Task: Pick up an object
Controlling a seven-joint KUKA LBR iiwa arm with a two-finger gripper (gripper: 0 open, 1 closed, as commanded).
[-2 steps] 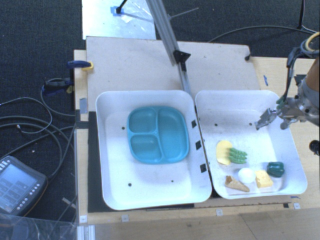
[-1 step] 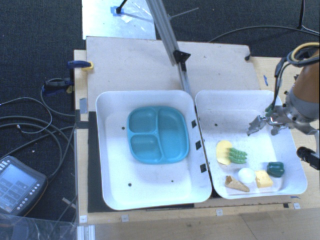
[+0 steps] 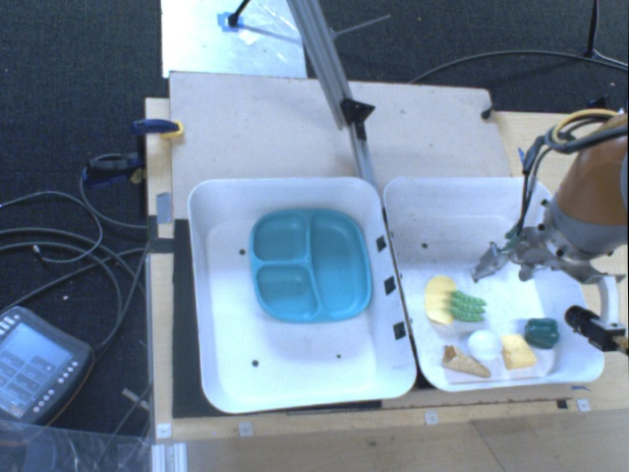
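Observation:
My gripper (image 3: 504, 267) hangs over the right bin (image 3: 432, 200), near its middle right, below the grey wrist and orange band (image 3: 593, 183). Its fingers are spread apart and open, with only white bin floor between them. Just below and left of it lie a yellow banana-like piece (image 3: 438, 298) and a green pea pod (image 3: 468, 307), touching each other. Along the bin's front sit a tan wedge (image 3: 464, 362), a white ball (image 3: 483, 343), a yellow cheese block (image 3: 518, 351) and a dark green pepper (image 3: 542, 332).
The left bin (image 3: 221, 362) holds a blue divided plate (image 3: 312, 265). A slanted metal pole (image 3: 324, 52) crosses the bench above the wall between the bins. Cables and a control pendant (image 3: 34, 357) lie on the floor at left.

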